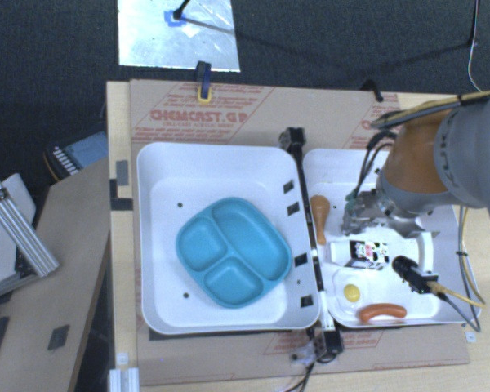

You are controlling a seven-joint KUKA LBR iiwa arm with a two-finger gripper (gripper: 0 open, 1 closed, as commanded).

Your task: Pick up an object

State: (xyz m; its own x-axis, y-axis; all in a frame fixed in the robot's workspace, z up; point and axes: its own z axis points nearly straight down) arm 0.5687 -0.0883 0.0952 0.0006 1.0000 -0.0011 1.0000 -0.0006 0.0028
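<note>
Your gripper [361, 215] hangs low in the right bin [335, 166], over its middle. Card [367, 253] lies just below-front of it, long axis left-right; spoon [319, 216] sits just left, handle pointing to the front. Sausage [382, 310] is farther forward.

Grey KUKA arm with orange band [416, 158] reaches in from the right, bulky grey upper link at the right edge, wrist angled down-left. Dark two-finger gripper [358, 217] sits low at the wrist's tip, cables looping above it. Finger spread too cluttered to read.
</note>
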